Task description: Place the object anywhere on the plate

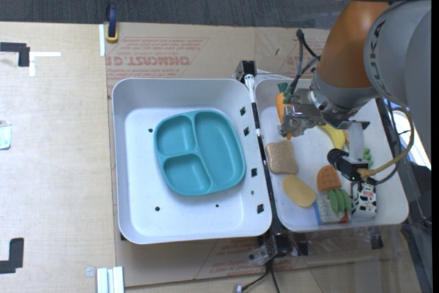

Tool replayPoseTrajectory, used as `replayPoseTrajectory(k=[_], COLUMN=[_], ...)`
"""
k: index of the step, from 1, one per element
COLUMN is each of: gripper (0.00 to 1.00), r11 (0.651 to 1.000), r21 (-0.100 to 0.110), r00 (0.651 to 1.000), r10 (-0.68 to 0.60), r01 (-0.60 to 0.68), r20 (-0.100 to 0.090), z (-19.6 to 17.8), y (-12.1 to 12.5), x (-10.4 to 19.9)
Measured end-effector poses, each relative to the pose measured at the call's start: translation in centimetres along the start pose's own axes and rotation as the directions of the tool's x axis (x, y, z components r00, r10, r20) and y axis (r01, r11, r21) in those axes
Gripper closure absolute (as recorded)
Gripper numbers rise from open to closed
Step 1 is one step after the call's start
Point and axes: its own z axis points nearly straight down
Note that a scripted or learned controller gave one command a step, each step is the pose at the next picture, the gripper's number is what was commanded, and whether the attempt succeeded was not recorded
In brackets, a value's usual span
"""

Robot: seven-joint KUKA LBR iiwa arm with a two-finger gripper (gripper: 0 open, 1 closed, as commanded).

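Arm point(384, 44) fills upper right, nearest lens. I read gripper point(296, 121) over right bin point(391, 216) left edge; jaw state cannot tell. Bread point(281, 156) just below it, long axis toward near edge. Plate point(199, 152) mid left bin point(130, 168).

A teal divided plate point(199, 152) sits in a white bin point(130, 168). The neighbouring white bin point(392, 206) holds a tan bread slice point(281, 157), a pale yellow potato-like piece point(299, 190), a yellow banana point(337, 137), an orange wedge point(328, 178), green pods point(339, 201) and a black-and-white cow-patterned carton point(367, 198).
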Motion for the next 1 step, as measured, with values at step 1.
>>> replayPoseTrajectory(k=[1], gripper=[1.0], r11=[0.99], r21=[0.003], r00=[0.99], r10=[0.139], r01=[-0.139], r20=[-0.001], z=[0.01], y=[-2.44], x=[7.32])
